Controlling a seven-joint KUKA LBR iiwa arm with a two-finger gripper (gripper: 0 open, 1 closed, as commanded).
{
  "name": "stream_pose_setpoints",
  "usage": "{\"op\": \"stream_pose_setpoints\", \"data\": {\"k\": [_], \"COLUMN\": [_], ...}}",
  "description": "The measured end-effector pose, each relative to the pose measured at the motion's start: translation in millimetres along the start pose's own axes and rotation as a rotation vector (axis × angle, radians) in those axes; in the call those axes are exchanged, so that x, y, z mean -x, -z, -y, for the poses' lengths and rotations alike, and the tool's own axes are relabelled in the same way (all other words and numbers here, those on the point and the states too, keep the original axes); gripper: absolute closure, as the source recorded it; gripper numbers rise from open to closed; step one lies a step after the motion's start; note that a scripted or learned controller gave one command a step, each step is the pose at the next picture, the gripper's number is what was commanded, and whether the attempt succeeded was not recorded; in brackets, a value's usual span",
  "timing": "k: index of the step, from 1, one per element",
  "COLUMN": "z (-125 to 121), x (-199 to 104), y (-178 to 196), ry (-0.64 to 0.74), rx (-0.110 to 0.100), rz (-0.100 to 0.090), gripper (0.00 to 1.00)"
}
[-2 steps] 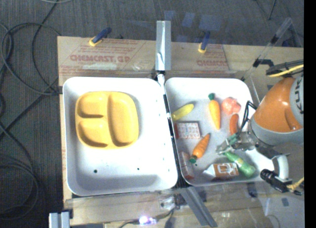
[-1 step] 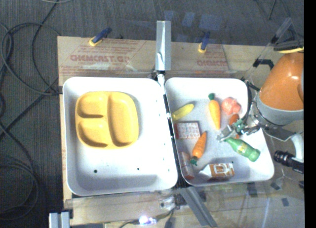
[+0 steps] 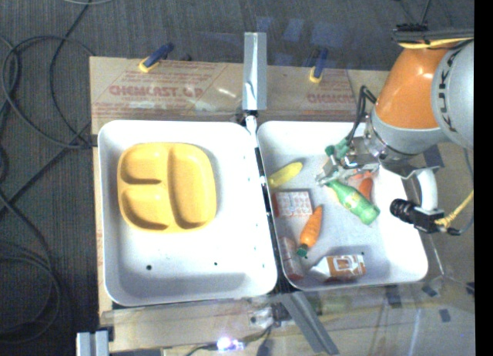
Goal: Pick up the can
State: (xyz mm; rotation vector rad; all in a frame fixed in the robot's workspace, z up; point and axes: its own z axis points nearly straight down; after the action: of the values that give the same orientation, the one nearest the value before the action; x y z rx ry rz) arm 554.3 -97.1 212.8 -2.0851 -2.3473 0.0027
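One gripper (image 3: pixel 339 163) hangs low over the right bin (image 3: pixel 400 266), just above the neck of a green bottle (image 3: pixel 354 199); I cannot tell how it is set. Well apart, the can (image 3: pixel 343 266) lies on its side near the bin's front wall, beyond a carrot (image 3: pixel 310 229). A yellow tray (image 3: pixel 166 186) sits in the left bin (image 3: pixel 185 277).

Lying on its side near the front edge of the right bin (image 3: pixel 416 266): the can (image 3: pixel 343 266), brown-orange label with white patches, long axis running left to right, just beside the carrot's (image 3: pixel 310 228) green tip.
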Motion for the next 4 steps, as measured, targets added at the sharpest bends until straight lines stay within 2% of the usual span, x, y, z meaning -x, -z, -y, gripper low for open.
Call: {"op": "stream_pose_setpoints", "data": {"k": [1, 2, 3, 4], "z": [-14, -9, -7, -39], "x": [-14, -2, -2, 47], "y": [36, -105, -107, -117], "ry": [-0.155, -0.038, -0.039, -0.167], "rx": [-0.001, 0.015, 0.011, 0.022], "rz": [0.002, 0.004, 0.003, -0.003], "gripper": [1.0, 1.0, 0.0, 0.0]}}
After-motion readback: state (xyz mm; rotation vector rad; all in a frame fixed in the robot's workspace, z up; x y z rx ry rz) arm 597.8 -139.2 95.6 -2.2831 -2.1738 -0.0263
